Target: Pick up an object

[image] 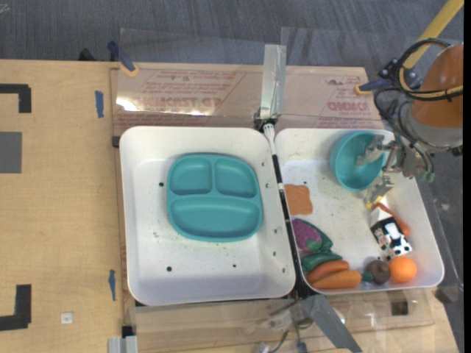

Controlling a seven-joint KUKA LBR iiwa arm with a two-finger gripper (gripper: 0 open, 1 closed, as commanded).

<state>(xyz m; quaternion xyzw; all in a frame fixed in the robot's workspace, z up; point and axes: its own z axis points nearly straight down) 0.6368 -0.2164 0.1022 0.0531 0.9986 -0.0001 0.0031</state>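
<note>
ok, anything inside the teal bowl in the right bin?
The gripper reaches into the teal bowl, near its right rim. The visible inner surface looks bare. The part beneath the gripper is covered, so a small item there can't be ruled out.

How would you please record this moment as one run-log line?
arm: over right bin | gripper: at teal bowl, nothing seen held | left bin: teal divided plate | status: no pick yet
</note>
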